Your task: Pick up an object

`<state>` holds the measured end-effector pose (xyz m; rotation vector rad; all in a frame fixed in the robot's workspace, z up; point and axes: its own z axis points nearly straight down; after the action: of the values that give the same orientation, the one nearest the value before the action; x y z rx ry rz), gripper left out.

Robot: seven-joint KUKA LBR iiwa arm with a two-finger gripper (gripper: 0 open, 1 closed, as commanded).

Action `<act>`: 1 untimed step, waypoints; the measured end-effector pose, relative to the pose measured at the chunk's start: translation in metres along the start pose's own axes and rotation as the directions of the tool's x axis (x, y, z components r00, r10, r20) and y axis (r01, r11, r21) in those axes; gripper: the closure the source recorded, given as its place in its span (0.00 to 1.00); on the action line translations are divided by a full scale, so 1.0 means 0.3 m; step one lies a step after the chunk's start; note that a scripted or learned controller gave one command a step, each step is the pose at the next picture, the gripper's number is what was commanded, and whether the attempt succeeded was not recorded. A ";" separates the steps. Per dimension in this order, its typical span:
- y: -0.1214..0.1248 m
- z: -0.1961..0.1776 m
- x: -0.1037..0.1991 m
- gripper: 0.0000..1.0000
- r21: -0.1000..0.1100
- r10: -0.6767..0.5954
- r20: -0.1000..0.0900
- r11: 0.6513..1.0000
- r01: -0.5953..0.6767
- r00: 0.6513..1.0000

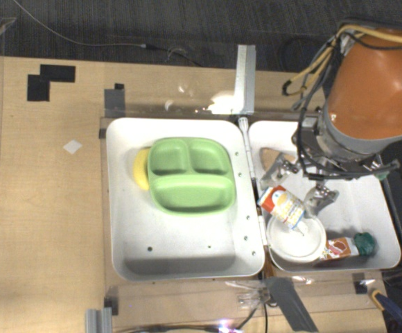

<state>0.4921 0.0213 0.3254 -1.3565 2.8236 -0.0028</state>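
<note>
My gripper hangs over the right bin, under the grey wrist with its orange band. Its two metal fingers stand open and spread apart, with bare bin floor between them. Just below and to the left lies a small white carton with orange and blue print, resting on the rim of a white bowl. A bottle with a green cap and red label lies along the bin's front edge. A brown item peeks out near the left finger.
The left bin holds a green divided plate, with a yellow object sticking out from under its left side. A metal divider separates the two bins. Cables trail off the arm at top right.
</note>
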 end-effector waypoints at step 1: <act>-0.110 0.251 -0.002 1.00 -0.002 -0.029 -0.002 1.000 0.029 1.000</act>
<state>0.5190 0.0015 0.2504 -1.3989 2.8055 -0.0019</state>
